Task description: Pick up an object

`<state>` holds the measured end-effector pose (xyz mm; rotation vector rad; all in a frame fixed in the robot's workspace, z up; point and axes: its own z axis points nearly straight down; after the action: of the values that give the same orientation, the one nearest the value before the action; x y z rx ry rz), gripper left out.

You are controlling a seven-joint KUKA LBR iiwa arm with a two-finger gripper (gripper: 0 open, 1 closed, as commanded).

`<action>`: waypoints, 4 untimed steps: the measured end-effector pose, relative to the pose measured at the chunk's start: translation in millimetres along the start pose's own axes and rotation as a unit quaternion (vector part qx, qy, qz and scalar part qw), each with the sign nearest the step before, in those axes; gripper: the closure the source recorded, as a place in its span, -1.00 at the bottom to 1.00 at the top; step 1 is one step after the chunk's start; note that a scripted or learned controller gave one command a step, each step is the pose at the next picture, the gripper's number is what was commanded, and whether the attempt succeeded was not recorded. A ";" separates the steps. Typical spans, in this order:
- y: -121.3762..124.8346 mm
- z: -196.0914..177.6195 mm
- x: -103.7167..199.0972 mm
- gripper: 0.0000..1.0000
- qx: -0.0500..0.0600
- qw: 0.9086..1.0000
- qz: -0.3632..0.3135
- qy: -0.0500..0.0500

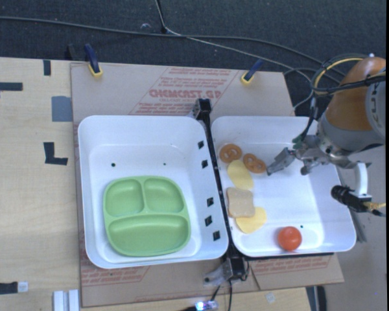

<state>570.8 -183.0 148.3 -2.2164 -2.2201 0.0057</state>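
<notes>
Bare white floor fills the right bin (311, 193) toward its right edge; jaws (292, 162) splayed open above it, gripping nothing

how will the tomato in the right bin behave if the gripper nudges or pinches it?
The tomato looks round and glossy, so it would probably roll on a nudge and might slip from a pinch. It lies apart from the other food, near the right bin front wall, which could stop it. The gripper is above the bin's rear half.

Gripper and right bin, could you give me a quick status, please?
Gripper open, over right bin, holding nothing. Nearest item: pretzel. Tomato near front wall. Nothing in the way.
</notes>
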 end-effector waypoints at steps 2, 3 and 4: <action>4.8 39.2 -7.5 1.00 -0.002 1.000 0.000 -0.001; 10.3 -4.3 -6.4 1.00 -0.004 1.000 0.000 -0.001; 5.5 -51.0 -12.8 1.00 -0.005 1.000 0.001 -0.001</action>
<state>576.7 -195.8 199.3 -2.2236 -2.2244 -0.0017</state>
